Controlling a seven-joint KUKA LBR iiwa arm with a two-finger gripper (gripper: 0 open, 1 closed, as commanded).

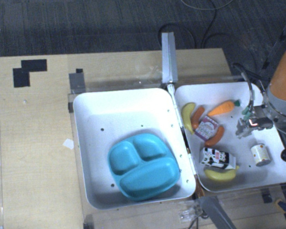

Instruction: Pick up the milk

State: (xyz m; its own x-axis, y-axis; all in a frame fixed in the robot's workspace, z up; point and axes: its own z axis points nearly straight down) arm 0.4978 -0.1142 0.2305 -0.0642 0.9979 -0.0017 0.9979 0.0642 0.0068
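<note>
Black-and-white milk carton (216, 157) is boxed in: yellow banana (221, 174) touching at 6 o'clock, red sausage (214, 137) near 12. Open bin floor toward 3, before the silver can (260, 154).

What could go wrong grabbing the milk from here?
1. The black-and-white cow-print milk carton lies against a yellow banana, so a grasp may catch both.
2. The gripper sits up and to the right of the carton, near a small silver can that it could knock while travelling.

Milk (216, 157) seemingly atop banana (220, 174)
</note>
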